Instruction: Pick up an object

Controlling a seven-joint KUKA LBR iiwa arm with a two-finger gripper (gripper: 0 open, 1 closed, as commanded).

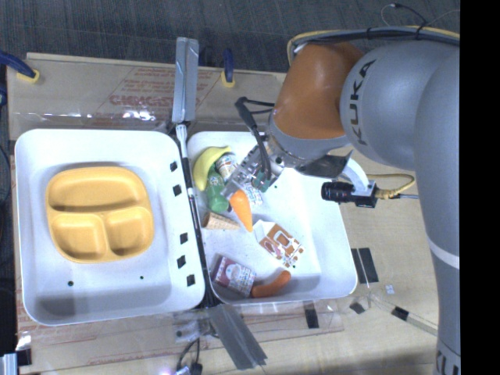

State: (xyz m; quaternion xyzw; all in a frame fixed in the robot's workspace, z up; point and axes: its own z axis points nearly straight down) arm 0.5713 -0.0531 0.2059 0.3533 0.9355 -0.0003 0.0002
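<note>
My gripper (248, 175) reaches down into the right bin (328, 241), at its upper left part. Its tip sits among a cluster of toy foods: a yellow banana (205, 165), a green item (216, 197) and an orange carrot (241, 209). The carrot lies just below the tip. A tan wedge (220, 222) lies beside the carrot. Further toward the front are a white and orange packet (281, 244), a dark red packet (233, 273) and a reddish sausage (270, 285). The arm's orange band and grey body cover the bin's upper right.
The left bin (31, 287) holds a yellow sectioned tray (99, 211). A grey divider with black clips (184, 209) runs between the bins. A black cylinder (348, 193) sticks out from the wrist over the right bin's right side.
</note>
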